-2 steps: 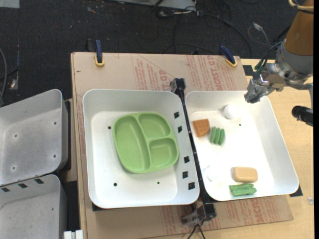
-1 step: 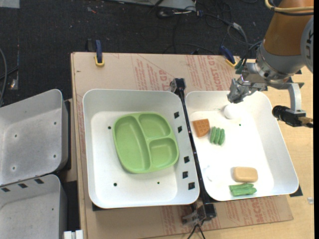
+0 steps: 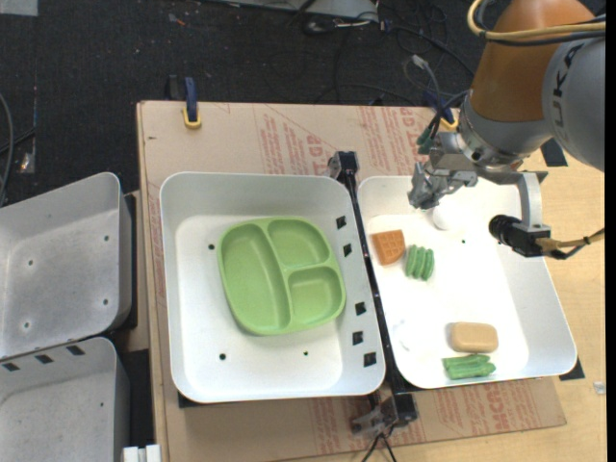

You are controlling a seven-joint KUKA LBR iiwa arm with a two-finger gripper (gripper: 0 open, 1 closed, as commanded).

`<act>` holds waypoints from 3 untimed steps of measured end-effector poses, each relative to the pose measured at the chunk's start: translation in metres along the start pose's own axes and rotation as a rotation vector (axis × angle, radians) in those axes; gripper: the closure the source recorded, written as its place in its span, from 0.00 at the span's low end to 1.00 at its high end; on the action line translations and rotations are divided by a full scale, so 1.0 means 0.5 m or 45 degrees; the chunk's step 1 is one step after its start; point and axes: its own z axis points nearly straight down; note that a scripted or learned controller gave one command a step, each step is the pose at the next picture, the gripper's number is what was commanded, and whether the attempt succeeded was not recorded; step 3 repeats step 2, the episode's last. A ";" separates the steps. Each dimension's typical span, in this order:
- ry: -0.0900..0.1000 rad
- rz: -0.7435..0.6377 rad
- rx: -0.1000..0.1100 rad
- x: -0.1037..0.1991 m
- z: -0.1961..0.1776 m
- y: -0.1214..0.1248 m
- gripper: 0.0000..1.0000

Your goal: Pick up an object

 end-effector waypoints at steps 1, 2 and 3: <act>0.001 -0.001 0.000 0.096 0.004 -0.023 1.00; 0.000 -0.001 0.002 0.195 0.040 -0.048 1.00; 0.000 -0.001 0.002 0.195 0.040 -0.048 1.00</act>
